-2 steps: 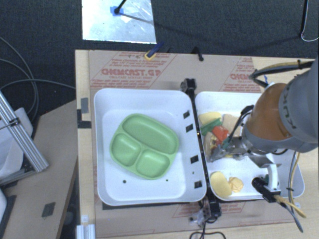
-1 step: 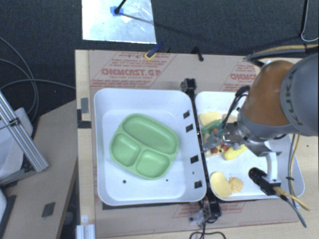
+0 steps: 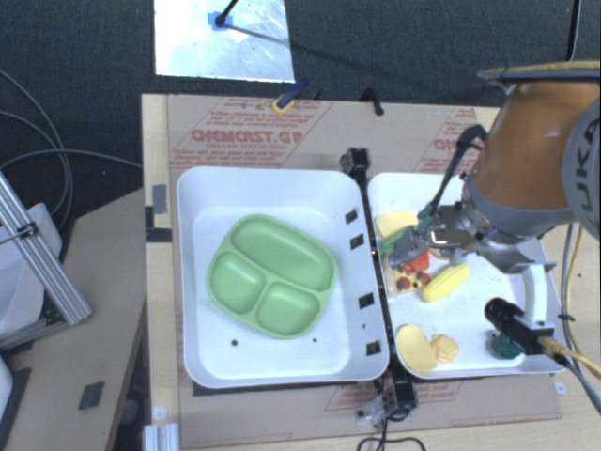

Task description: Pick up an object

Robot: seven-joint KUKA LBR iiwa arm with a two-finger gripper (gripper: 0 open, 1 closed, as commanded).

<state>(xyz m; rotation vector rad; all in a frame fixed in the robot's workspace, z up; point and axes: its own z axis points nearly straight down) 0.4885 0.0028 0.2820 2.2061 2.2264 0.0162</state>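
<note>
Leftmost, a white bin holds a green plate with three compartments, lying flat near the bin's middle. Just beside it, past the black clips along the shared edge, sits the second white bin — every loose thing lies in this one. Near its upper left corner rests a pale yellow piece. Just below that, the gripper hangs close over a small cluster of red and orange bits. Whether it is open or closed, or has hold of anything, cannot be told from this angle. Just right of the cluster a corn cob lies tilted, apart from the bin walls. Toward the near edge a round pale yellow thing lies touching a smaller tan one. Further right a teal thing sits partly hidden. The grey arm, with its orange band, reaches over this bin from the right.
</note>
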